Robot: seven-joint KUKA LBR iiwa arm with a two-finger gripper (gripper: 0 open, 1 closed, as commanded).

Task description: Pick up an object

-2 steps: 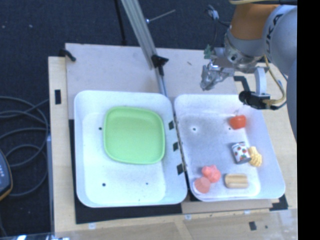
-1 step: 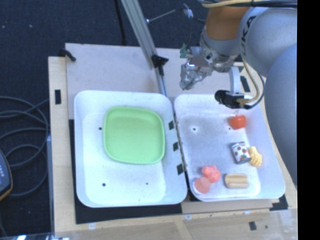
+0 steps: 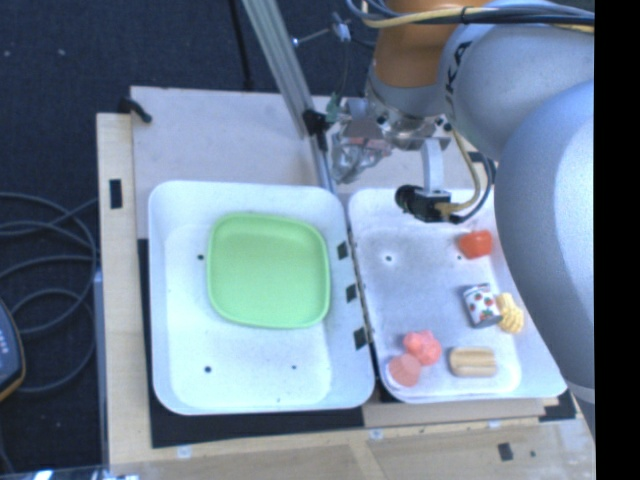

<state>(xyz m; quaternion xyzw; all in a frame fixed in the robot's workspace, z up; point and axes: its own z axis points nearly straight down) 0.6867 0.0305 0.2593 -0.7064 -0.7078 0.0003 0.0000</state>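
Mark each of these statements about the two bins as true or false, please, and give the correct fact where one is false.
1. A green plate lies in the left bin. True.
2. The hot dog toy lies on the green plate. False: it lies in the right bin, near its front edge.
3. The gripper is above the far edge of the bins, near where they meet. True.
4. The red toy is in the left bin. False: it is in the right bin.
5. Two pink toys lie beside the hot dog toy. True.
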